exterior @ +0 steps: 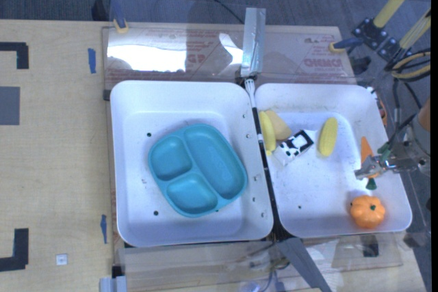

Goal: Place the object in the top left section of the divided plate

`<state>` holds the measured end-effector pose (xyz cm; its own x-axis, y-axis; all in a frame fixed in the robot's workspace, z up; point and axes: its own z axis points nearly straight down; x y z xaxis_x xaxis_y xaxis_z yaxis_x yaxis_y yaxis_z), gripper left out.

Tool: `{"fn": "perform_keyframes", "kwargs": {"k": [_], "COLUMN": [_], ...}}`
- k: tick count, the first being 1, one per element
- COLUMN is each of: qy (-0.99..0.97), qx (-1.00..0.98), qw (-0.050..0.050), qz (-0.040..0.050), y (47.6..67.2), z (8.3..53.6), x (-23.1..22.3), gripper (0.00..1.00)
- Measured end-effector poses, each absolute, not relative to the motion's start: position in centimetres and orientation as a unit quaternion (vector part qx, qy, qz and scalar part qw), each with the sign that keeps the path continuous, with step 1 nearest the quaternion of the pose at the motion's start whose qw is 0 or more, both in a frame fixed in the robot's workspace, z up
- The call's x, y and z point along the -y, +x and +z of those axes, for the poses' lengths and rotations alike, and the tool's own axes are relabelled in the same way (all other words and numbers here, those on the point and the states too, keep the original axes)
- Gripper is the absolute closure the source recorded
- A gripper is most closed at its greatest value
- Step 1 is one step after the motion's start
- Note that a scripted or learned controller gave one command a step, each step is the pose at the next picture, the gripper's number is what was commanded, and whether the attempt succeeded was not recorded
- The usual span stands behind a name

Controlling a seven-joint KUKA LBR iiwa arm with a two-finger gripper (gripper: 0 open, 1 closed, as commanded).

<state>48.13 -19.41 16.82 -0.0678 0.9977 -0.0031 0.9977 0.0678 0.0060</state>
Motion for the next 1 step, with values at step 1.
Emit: {"fn": "perform_keyframes", "kwargs": {"k": [1], "qy": [0.558], "qx": [-0.83], "qw": [0.001], "qz": [0.0008], "y": [48.06], "z": [8.62], "x": [20.25], "gripper": [1.0]}}
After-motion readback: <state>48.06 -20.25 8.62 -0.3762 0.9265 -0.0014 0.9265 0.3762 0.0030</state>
